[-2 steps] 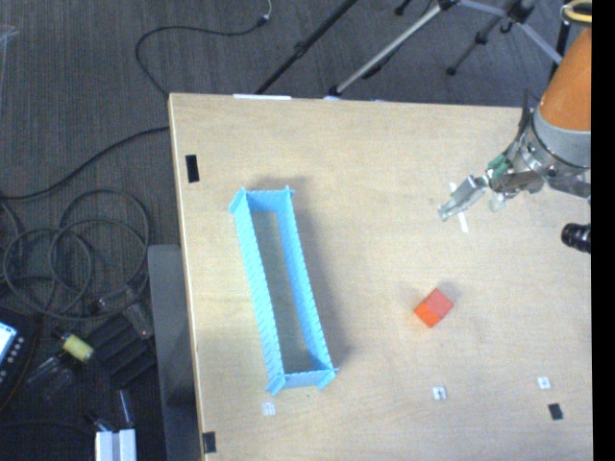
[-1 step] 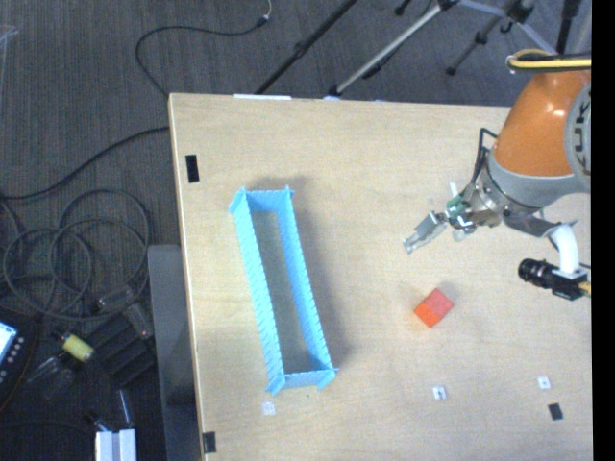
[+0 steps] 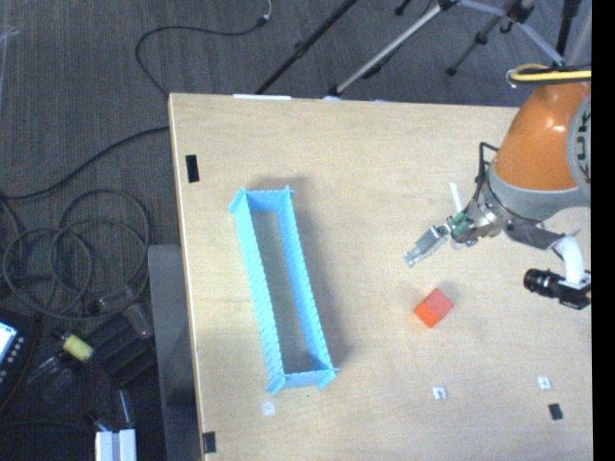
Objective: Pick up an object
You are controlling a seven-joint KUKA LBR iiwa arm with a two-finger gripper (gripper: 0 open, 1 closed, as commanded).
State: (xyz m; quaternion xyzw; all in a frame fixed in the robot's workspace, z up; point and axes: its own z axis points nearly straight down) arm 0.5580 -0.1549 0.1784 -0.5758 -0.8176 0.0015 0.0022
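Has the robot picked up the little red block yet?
Not yet. The red block sits on the wooden table, apart from the gripper, which hangs just up and left of it with nothing between its fingers. Reaching the block, grasping and lifting are all left.

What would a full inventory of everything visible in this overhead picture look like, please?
Bench top: one, pale wood, middle and right of the view.
Tray frame: one, light blue, long and narrow, left part of the bench.
Block: one, red-orange, right part of the bench, below the claw and apart from it.
Markers: several, small black or white, near the bench edges.
Cables: several, black, dark floor at left.
Stand legs: a few, pale metal, floor at top.
Arm: one, orange and grey, right edge.
Claw: one, silver, over the bench, nothing between its fingers.
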